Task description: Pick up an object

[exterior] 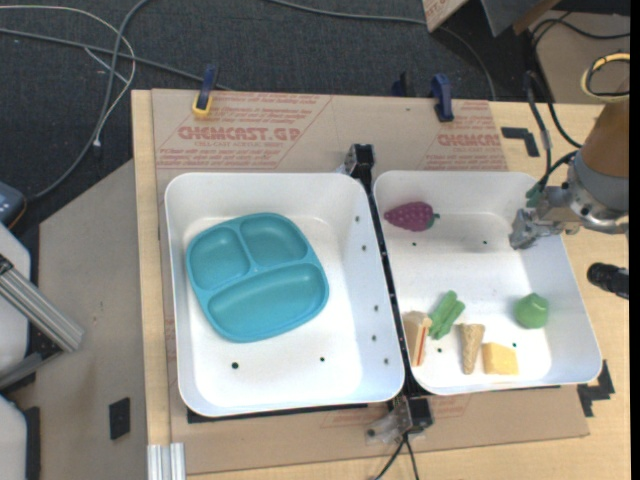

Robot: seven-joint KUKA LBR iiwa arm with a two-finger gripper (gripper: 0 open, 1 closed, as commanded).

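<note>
The right bin (560, 268) held the small toy foods. A purple bunch of grapes (411, 216) lay on its side toward the far left of that bin, close to the wall shared with the other bin. A round green piece (533, 311) sat toward the right wall, well apart from the grapes. Along the near side lay a row: a pale wedge with a red stripe (417, 338) at the left, a green leafy piece (445, 313) just beside it and tilted, a tan cone (470, 347) pointing toward the near edge, and a yellow block (500, 359) touching or just beside the cone on its right.
</note>
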